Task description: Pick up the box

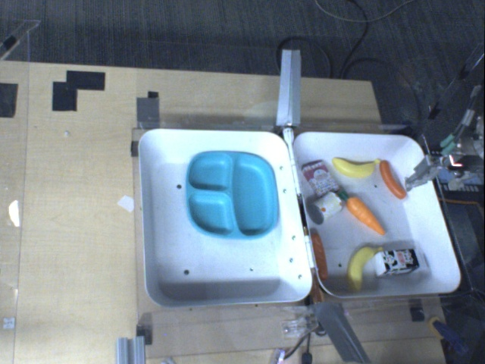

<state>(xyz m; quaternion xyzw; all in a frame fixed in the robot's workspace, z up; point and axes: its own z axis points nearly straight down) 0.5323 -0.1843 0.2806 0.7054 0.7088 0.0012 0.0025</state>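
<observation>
Pick not yet made: the arm's fingers (pixel 419 175) hang at the far right rim of the right-hand bin (pixel 447 268), tilted inward. How far apart they stand cannot be told at this size, and nothing is seen in their hold. By the look of it, the whole job remains: reach, close, lift.

Two boxes lie in that bin. A black-and-white box (pixel 398 261) sits nearer the camera than the fingers, apart from them. A red-and-white box (pixel 319 177) lies well across the bin from them, by the dividing wall.

Also counted are two bananas, one (pixel 355 167) between the fingers and the red-and-white box, the other (pixel 360 267) touching the black-and-white box. There are two sausages, one (pixel 392 179) just beside the fingers and one (pixel 319 253) far across. One carrot (pixel 362 212) lies mid-bin with one small grey-white item (pixel 326 206) at its far tip. One blue tray (pixel 232 193) lies in the left-hand bin (pixel 163 271) on the bench (pixel 76 226).
</observation>
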